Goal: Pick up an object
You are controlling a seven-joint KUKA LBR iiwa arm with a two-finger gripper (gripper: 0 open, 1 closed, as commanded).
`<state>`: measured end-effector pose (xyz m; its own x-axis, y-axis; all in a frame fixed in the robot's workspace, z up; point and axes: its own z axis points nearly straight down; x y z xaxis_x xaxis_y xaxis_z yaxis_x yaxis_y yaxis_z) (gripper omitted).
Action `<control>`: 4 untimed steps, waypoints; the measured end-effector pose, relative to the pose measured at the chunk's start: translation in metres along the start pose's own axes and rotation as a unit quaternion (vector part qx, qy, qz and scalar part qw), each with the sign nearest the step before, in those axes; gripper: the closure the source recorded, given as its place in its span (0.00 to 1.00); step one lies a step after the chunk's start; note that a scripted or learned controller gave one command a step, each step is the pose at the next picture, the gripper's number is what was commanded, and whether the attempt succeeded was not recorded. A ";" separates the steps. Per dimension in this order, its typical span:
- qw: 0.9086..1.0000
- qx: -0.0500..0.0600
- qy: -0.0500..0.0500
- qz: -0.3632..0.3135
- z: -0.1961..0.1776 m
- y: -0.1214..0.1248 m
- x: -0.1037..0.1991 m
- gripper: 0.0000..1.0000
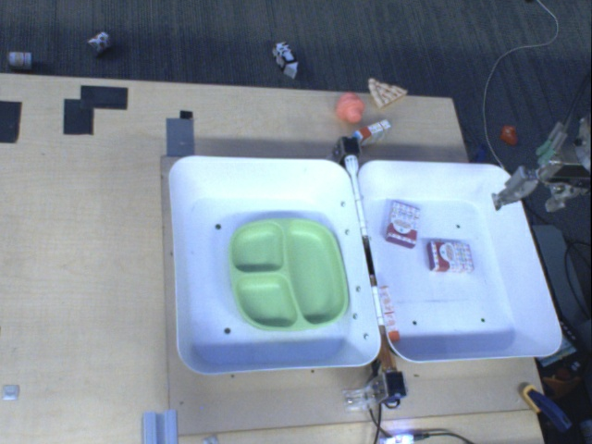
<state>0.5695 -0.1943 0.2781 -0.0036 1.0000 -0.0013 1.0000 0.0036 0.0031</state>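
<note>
Two small red-and-white cartons lie in the right bin (499, 331). One carton (402, 223) is near the bin's upper left and the other carton (450, 255) sits just right of and below it, both flat and apart from each other. My gripper (548, 176) shows at the far right, over the right bin's upper right rim, well away from both cartons and with nothing seen in it. The left bin (199, 276) holds a green divided plate (288, 273).
On the bench behind the bins lie an orange ball (350, 108), a pizza-slice toy (386, 92) and a small red-capped item (373, 131). A cable (518, 54) loops over the floor at the upper right. Small bits of clutter lie on the dark floor beyond the bench.
</note>
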 end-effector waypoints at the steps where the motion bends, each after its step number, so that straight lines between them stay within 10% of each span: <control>1: 1.000 -0.005 -0.001 0.001 0.179 0.004 0.010 0.00; 2: 1.000 -0.008 -0.001 0.000 0.168 0.006 0.011 1.00; 3: 1.000 -0.002 0.002 -0.001 0.092 0.018 0.121 1.00; 4: 1.000 0.000 0.000 0.001 0.103 0.065 0.048 1.00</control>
<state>0.6344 -0.1461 0.1754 -0.0026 1.0000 -0.0008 1.0000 0.0026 0.0030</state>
